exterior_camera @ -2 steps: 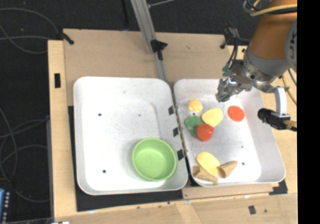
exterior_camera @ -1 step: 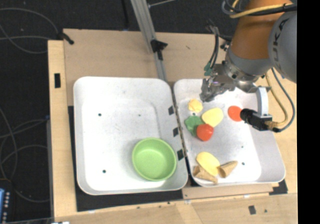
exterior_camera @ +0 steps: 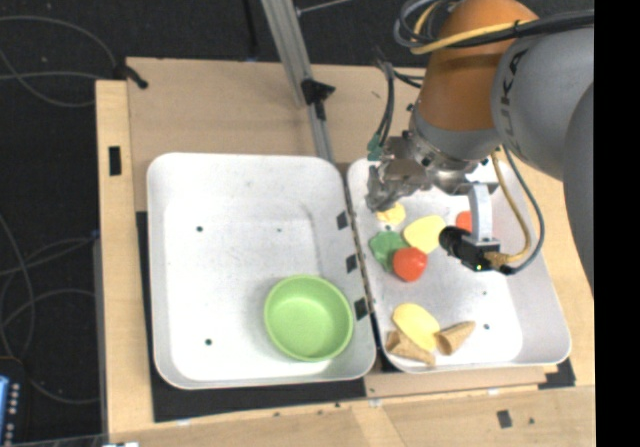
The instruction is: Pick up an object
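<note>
You see the arm (exterior_camera: 500,65) reaching over the right bin (exterior_camera: 520,330), its gripper (exterior_camera: 385,190) low above small toy foods. A green bowl (exterior_camera: 308,317) sits in the left bin (exterior_camera: 200,235).

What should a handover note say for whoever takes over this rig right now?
Gripper: low over the right bin's far-left corner, above a small yellow piece; finger state unreadable, no grasp visible.
Right bin: yellow piece, green piece, red ball, another yellow piece, tan cone.
Left bin: green bowl.
Done: nothing visibly lifted.
Left: grasp one object and raise it.
</note>
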You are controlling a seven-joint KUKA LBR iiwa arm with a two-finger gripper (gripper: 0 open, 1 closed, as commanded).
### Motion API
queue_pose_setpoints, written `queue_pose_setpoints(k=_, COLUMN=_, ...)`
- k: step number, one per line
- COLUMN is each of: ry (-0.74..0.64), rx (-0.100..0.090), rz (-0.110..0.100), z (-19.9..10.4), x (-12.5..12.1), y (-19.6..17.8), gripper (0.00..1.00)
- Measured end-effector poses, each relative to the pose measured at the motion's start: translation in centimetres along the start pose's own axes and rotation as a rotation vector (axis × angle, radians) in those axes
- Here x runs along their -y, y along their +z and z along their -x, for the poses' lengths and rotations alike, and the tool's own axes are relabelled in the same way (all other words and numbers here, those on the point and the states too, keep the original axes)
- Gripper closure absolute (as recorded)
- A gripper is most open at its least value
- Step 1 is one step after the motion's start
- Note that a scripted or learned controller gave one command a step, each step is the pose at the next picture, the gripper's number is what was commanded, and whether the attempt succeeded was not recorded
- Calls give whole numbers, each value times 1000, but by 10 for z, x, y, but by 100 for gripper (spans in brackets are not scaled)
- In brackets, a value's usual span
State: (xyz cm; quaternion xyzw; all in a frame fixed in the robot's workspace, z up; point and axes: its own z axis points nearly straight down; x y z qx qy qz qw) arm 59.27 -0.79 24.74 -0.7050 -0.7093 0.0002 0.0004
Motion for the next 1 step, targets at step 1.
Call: queue_pose_setpoints(k=1, ry=-1, rx=-1, rz=1, z=-54, x=-8, y=8, gripper=100)
